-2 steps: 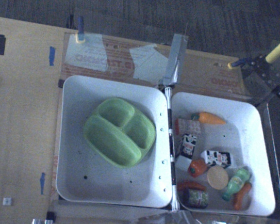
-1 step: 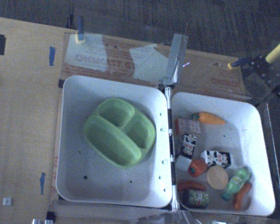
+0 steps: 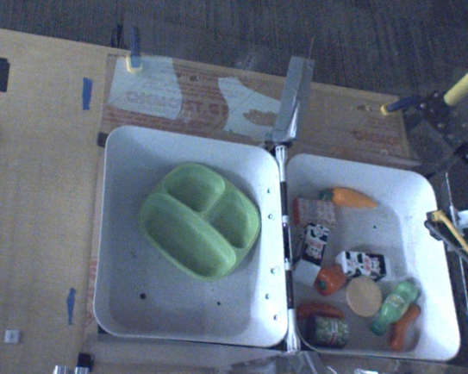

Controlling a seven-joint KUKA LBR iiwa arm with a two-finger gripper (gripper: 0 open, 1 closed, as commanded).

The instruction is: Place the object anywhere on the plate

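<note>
Plate (image 3: 201,219) (green, three compartments) lies in the left bin (image 3: 113,294), long axis upper-left to lower-right.

**One high camera, slanted over both bins**

A single fixed camera looks down from above the bench (image 3: 24,194), far enough back to frame both bins whole: left bin (image 3: 113,294) toward 9 o'clock, right bin (image 3: 435,329) toward 3, floor at 12.
</note>
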